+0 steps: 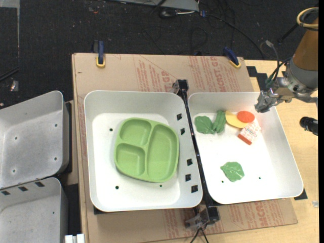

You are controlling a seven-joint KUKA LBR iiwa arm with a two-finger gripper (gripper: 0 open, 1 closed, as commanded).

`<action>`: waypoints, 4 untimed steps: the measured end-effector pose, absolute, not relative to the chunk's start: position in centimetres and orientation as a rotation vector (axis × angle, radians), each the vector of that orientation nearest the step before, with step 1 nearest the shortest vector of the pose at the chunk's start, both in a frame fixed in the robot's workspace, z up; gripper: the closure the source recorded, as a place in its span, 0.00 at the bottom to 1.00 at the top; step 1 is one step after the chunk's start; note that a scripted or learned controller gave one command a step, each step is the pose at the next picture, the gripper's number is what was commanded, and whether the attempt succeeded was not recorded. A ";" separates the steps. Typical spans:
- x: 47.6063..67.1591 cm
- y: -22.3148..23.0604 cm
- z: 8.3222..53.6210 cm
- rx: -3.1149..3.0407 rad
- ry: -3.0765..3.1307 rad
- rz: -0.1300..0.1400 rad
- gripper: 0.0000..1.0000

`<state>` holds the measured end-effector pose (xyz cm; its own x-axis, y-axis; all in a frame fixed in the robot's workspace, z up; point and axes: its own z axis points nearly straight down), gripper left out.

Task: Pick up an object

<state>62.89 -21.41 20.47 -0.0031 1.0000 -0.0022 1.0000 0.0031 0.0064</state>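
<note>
The right bin holds several small items. A green leafy piece and a darker green piece lie at its upper left. Beside them are a yellow disc and an orange-red round piece touching it. A small red and white packet lies just below those. Another green leaf-shaped piece rests lower in the bin. My gripper hangs over the bin's upper right corner, a little right of the orange-red piece, with nothing visible in it.
The left bin carries a green divided plate. A black divider runs between the bins. Clamps hold the cardboard base at the back. Spare white bins lie off the bench to the left.
</note>
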 end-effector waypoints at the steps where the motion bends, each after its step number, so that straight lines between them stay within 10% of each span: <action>1: 63.7 -20.9 26.5 2.212 2.220 0.006 1.00; 4: 61.9 -5.3 24.0 2.214 2.232 0.001 1.00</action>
<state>61.94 -5.29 23.95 -0.0080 1.0000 0.0019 1.0000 0.0080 -0.0010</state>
